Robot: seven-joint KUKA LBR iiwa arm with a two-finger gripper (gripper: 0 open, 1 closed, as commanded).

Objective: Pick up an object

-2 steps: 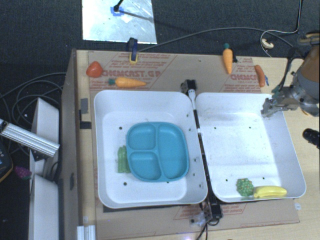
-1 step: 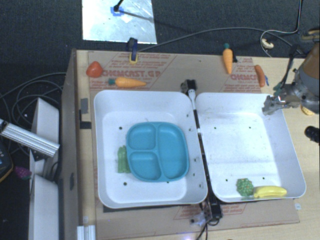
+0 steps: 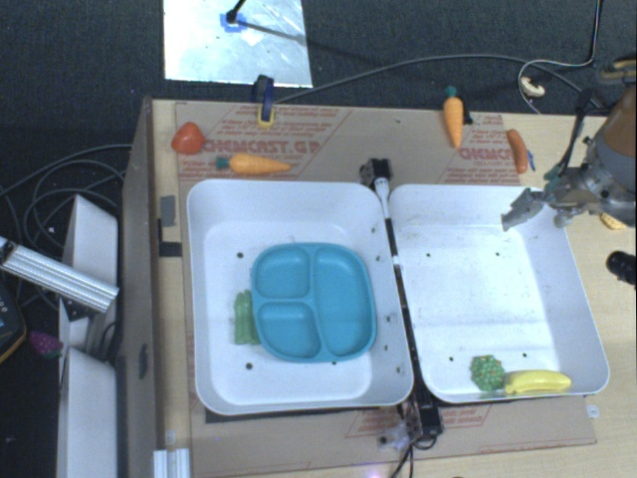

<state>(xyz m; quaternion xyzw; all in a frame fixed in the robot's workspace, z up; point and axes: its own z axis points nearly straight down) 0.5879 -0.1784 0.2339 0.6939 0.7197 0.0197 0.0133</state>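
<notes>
Right now the end effector [image 3: 532, 207] hangs over the far right corner of the right bin [image 3: 498, 267], with nothing between its fingers; they look spread apart, though the slanted view makes this hard to judge.

Two candidates lie in that bin, both at its near edge: a small green broccoli piece [image 3: 487, 371] and, touching it on the right, a yellow banana [image 3: 538, 381]. Both are well apart from the end effector, across the bin from it. They look like toy food, so probably light and stiff, with smooth skins that could slip. The banana seems best taken across its narrow middle, with the fingers straddling its length; the bin wall just beside it leaves little room on the near side. The broccoli is lumpier and should grip more readily from above.

The left bin [image 3: 214, 267] holds one blue divided plate [image 3: 314, 302] and one green piece [image 3: 244, 319] lying against its left side.

On the table [image 3: 328, 132] beyond the bins lie three carrots: one on the far left [image 3: 257, 164] and two on the far right [image 3: 454, 119] [image 3: 518, 150]. One red-orange round piece [image 3: 187, 138] lies there too.
</notes>
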